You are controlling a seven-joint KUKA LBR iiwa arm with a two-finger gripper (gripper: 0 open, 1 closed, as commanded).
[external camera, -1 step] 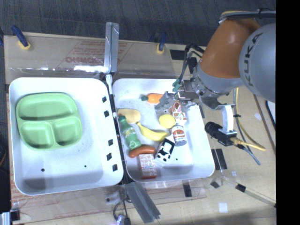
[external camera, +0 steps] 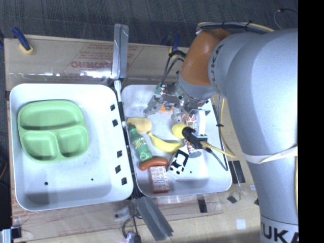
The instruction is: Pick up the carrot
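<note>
A small orange patch, likely the carrot (external camera: 163,107), shows at about twelve o'clock in the right bin (external camera: 217,184), mostly hidden under the gripper (external camera: 164,104). The gripper sits directly over it, and whether its fingers are spread or closed cannot be told; nothing is clearly seen between them.

Just toward six o'clock of the carrot lies a pale yellow potato-like piece (external camera: 140,124), with a green bottle (external camera: 139,143) touching it below. At four o'clock of the carrot a banana (external camera: 163,143) curves across the bin's middle, near a yellow lemon (external camera: 178,130) and a red-and-white can (external camera: 191,121). Farther toward six o'clock lie a red sausage (external camera: 153,162), a black-and-white patterned block (external camera: 178,161) and a small printed carton (external camera: 159,178).

The grey arm (external camera: 253,85) covers the bin's three o'clock side. At nine o'clock, in the left bin (external camera: 30,196), rests a green divided tray (external camera: 53,130).
</note>
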